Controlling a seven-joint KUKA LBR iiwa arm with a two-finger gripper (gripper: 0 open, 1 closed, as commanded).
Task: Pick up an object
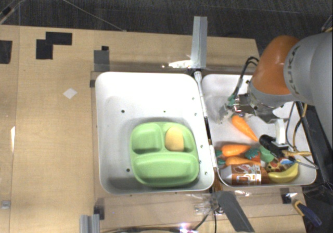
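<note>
Two white bins are sitting side by side on the table (pixel 52 149). In the left bin (pixel 112 102), a green divided tray (pixel 164 167) is lying toward the near edge, and a round yellow fruit (pixel 175 138) is resting in the tray's far right compartment; the tray's other compartments are holding nothing.

In the right bin (pixel 216 89), the things are crowding along the near edge. A carrot (pixel 234 150) is lying near the bin's near left corner with a brown bottle (pixel 247 178) on its side just nearer the rim, and a banana (pixel 283 173) is curving into the near right corner. Small green and coloured pieces between them are too jumbled to tell apart.

The arm (pixel 307 70) is reaching over the right bin, and the end effector (pixel 235 106) is hanging above its middle. Another carrot (pixel 243 126) is lying slantwise directly beside the end effector, its blunt end touching or almost touching it. Whether the end effector is wide, narrow or gripping that carrot cannot be told.
</note>
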